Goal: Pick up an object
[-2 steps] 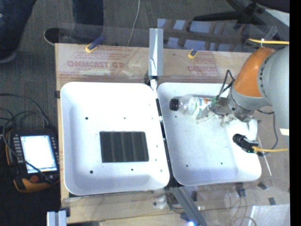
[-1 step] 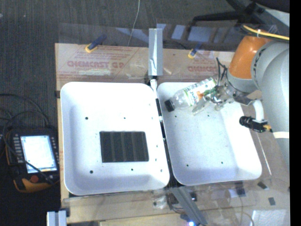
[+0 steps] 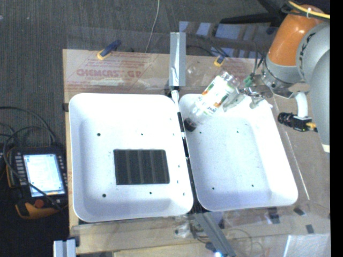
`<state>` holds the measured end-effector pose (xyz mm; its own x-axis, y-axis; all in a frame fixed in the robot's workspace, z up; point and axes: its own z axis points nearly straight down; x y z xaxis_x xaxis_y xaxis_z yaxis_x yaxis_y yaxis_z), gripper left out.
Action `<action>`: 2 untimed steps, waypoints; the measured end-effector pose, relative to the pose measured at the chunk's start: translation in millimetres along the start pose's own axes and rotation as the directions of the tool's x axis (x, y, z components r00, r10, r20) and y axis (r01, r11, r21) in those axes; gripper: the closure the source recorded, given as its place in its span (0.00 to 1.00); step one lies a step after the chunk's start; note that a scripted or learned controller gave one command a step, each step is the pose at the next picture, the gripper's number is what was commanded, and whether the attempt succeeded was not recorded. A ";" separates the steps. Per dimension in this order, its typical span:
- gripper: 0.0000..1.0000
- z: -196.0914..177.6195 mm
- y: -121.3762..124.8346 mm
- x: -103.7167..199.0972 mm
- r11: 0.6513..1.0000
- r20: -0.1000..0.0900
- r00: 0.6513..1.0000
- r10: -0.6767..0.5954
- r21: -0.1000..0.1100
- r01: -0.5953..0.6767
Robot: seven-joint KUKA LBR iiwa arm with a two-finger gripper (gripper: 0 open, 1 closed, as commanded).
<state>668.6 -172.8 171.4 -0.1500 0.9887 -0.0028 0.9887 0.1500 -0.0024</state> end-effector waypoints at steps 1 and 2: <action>0.00 -43.9 -8.0 -50.9 0.965 0.002 0.965 0.262 0.001 -0.262; 0.00 -42.9 0.0 2.2 0.971 0.001 0.971 0.240 0.002 -0.240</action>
<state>668.4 -170.5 214.3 0.0921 0.9957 -0.0038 0.9957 -0.0921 -0.0041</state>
